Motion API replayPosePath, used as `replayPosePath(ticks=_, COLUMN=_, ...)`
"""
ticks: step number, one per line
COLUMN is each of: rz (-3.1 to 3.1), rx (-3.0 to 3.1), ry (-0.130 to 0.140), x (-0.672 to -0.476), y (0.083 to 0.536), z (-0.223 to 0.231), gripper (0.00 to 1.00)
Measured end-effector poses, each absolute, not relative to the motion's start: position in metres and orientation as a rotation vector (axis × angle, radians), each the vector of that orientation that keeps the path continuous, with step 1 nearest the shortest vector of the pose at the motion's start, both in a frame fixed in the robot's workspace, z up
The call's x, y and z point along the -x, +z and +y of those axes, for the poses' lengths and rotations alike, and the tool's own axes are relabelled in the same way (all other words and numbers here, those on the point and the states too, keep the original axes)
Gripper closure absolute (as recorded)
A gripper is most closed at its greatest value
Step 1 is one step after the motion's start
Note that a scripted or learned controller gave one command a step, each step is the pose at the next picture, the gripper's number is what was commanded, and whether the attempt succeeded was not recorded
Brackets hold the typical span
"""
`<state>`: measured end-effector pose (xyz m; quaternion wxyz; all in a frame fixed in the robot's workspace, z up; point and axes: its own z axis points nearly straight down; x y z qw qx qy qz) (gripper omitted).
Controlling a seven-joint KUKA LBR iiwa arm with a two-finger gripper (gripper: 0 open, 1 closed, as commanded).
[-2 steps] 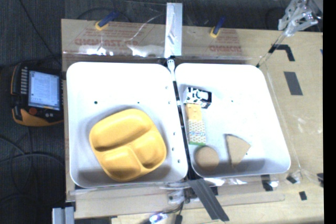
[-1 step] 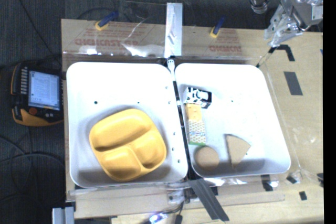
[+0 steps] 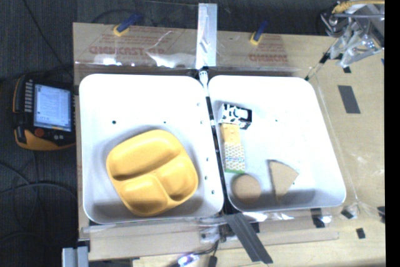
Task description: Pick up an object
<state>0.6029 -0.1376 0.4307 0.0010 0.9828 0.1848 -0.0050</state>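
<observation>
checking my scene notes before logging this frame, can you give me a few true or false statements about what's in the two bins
1. The yellow divided tray lies in the left bin. True.
2. The round brown disc sits in the left bin. False: it is in the right bin, near its front edge.
3. The long patterned packet lies close to the divider between the bins. True.
4. The tan wedge-shaped piece rests on top of the yellow divided tray. False: it lies in the right bin, to the right of the round brown disc.
5. A black and white item lies just behind the long patterned packet. True.
</observation>
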Motion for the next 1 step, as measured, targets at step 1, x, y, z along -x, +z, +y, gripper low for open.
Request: replayPosePath(ticks=1, rz=0.555, rx=-3.091, ry=-0.013, x=-0.5399, y=0.4313, z=-0.1299, gripper=1.00)
